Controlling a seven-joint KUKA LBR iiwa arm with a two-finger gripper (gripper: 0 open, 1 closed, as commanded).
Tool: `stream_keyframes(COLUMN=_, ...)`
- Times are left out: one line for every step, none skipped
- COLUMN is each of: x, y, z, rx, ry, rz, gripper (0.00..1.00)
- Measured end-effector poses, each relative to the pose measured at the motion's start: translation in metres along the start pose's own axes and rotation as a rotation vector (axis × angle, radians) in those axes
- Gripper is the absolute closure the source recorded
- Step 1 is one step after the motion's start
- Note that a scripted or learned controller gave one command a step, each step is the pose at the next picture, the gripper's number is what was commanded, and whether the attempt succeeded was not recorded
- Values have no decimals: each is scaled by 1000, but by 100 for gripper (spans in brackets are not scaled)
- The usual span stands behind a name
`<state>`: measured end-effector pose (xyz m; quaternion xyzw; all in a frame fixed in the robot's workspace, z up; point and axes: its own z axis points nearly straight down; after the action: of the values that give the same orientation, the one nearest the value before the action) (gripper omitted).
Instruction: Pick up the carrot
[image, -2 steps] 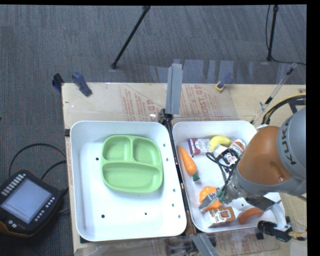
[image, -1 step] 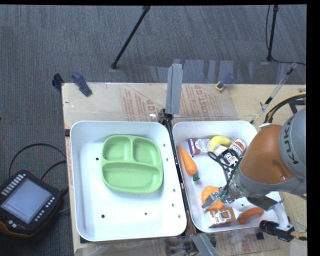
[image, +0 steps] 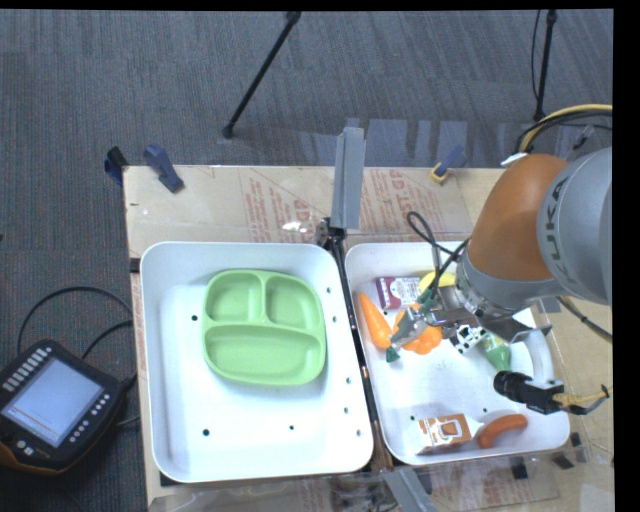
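Observation:
The carrot (image: 374, 320), orange and tapered, lies at a slant near the left wall of the right bin (image: 400, 448). My gripper (image: 404, 336) is low over that bin, just right of the carrot and close against it. A second rounder orange item (image: 428, 342) sits right beside the gripper on its other side. I see nothing lifted off the bin floor.
Also in the right bin are a purple packet (image: 396, 291), a yellow piece (image: 431, 279), a black-and-white item (image: 466, 338), a green item (image: 497, 353), a small carton (image: 444, 430) and a sausage (image: 501, 429). The left bin (image: 170, 400) holds a green divided plate (image: 265, 328).

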<state>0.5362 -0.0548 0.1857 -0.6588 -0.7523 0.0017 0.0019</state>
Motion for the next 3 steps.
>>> stream_keyframes(x=-6, y=-45, z=-4, rx=2, ry=1, rz=40, gripper=100)
stream_keyframes(x=-33, y=6, z=-45, rx=-1, ry=0, rz=-54, gripper=100)
stream_keyframes(x=-13, y=4, z=-59, rx=1, ry=0, rz=167, gripper=100)
